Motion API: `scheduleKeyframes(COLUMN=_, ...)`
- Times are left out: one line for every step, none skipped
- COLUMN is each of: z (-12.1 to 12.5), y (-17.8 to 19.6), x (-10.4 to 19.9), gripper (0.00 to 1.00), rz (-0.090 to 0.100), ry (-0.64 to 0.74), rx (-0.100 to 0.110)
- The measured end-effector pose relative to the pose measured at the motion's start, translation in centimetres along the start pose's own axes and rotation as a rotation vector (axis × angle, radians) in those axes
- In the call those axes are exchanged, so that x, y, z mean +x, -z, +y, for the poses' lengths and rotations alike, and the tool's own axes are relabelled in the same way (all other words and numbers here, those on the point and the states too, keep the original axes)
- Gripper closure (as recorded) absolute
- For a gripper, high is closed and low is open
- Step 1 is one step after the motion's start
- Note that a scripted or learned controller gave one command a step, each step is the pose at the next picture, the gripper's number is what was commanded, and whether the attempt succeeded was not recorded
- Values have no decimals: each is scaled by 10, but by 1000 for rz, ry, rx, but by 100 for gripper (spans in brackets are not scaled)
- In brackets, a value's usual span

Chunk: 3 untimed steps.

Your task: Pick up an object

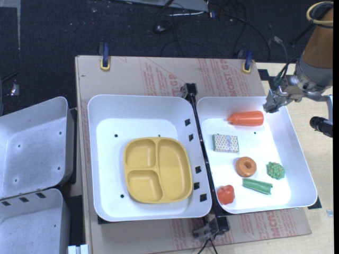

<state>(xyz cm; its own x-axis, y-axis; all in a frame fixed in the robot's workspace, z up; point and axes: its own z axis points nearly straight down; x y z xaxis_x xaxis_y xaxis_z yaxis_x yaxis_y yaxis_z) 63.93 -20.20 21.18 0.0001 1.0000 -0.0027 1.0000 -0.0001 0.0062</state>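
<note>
From the overhead camera view we see the end effector (272,106) hanging over the far right rim of the right bin (302,157), near the orange carrot (247,118); we cannot tell how it is set. In that bin also lie a patterned sponge (225,143), an orange doughnut (246,166), a broccoli floret (275,170), a green bean pod (257,186) and a red pepper (225,194). The left bin (106,142) holds a yellow divided plate (158,169).

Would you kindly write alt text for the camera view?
The end effector hovers at the right bin's far edge, near an orange carrot; a doughnut, broccoli and other toys lie there. The left bin holds a yellow divided plate.
</note>
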Motion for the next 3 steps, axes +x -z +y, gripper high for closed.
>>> scheduleKeyframes(z=1, y=20, x=0, gripper=100, rz=1, ry=3, rx=3)
scheduleKeyframes(z=5, y=11, x=57, gripper=100, rz=4, ry=7, rx=7)
scheduleKeyframes(z=1, y=9, x=120, gripper=100, rz=4, ry=7, rx=8)
